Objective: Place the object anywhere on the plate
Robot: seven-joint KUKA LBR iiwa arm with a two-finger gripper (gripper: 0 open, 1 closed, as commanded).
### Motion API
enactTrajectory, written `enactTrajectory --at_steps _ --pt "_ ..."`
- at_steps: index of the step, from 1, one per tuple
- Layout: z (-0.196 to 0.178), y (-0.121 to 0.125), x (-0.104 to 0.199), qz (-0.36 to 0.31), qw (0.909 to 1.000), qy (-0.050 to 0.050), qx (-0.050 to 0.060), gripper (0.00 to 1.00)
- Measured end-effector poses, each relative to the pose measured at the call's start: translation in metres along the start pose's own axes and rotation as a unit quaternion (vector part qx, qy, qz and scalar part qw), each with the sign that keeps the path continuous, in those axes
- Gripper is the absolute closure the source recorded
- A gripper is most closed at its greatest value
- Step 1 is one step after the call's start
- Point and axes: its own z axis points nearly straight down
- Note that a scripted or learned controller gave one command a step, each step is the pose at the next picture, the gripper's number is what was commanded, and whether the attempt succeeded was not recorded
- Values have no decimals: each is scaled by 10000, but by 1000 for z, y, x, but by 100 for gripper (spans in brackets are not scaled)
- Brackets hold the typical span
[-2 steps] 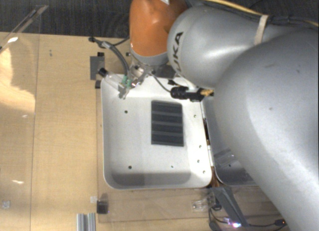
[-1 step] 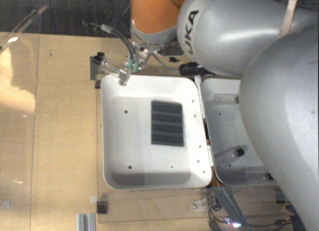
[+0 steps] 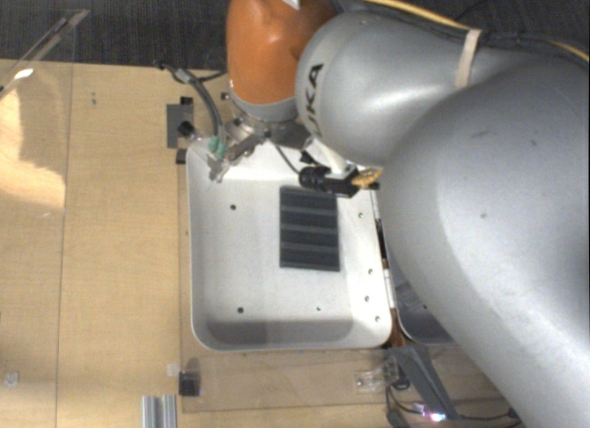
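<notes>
in the camera view you are looking down on a white bin (image 3: 277, 325) that sits on a pale wooden bench (image 3: 92, 232). the grey arm (image 3: 442, 140) comes in from the right and covers the whole right half of the picture, so of the second bin you get just a grey sliver (image 3: 415, 320) under the arm's lower edge. the orange band (image 3: 263, 39) sits above the bin's far edge, and below it the wrist narrows toward the bin's far left corner.

the gripper (image 3: 219, 151) is low over that far left corner of the bin, tilted to the left, with a small green patch (image 3: 216, 146) showing at its tip. you cannot tell from here whether the jaws are open or closed, and the green patch is too small and blurred for you to say what it is or whether it lies between them.

on the bin floor a dark ribbed rectangular object (image 3: 310, 229) lies flat near the middle, a little toward the far side, well apart from the gripper and untouched. just beyond it a small black fitting (image 3: 318, 179) on the arm hangs over the bin. a black bracket (image 3: 180, 122) sits on the bench by the bin's far left corner, and a small dark block (image 3: 189, 383) lies on the bench near its near left corner.
</notes>
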Motion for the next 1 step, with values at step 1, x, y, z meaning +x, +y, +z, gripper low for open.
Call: enactTrajectory --at_steps 1 --pt "89 -3 -4 432 9991 -15 -32 100"
